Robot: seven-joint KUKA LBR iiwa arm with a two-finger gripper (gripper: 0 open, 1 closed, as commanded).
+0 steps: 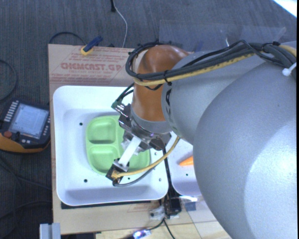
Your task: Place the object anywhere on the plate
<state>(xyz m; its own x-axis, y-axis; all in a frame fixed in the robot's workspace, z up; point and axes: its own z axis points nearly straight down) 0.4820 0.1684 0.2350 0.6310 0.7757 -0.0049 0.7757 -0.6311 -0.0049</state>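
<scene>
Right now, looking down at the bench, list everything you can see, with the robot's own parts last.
light green divided plastic plate: one, green, left bin
shallow white plastic bins: two, white, side by side
small orange object: one, orange, right bin, partly hidden
brown cardboard sheet: one, red print, under left bin
grey-and-orange handheld pendant: one, floor, left
blue-and-yellow clip: one, cardboard's far edge
robot arm: one, grey, orange band, over the plate

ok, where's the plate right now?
In the camera view, the green plate lies near the middle of the left bin, its right part hidden under the arm.
</scene>
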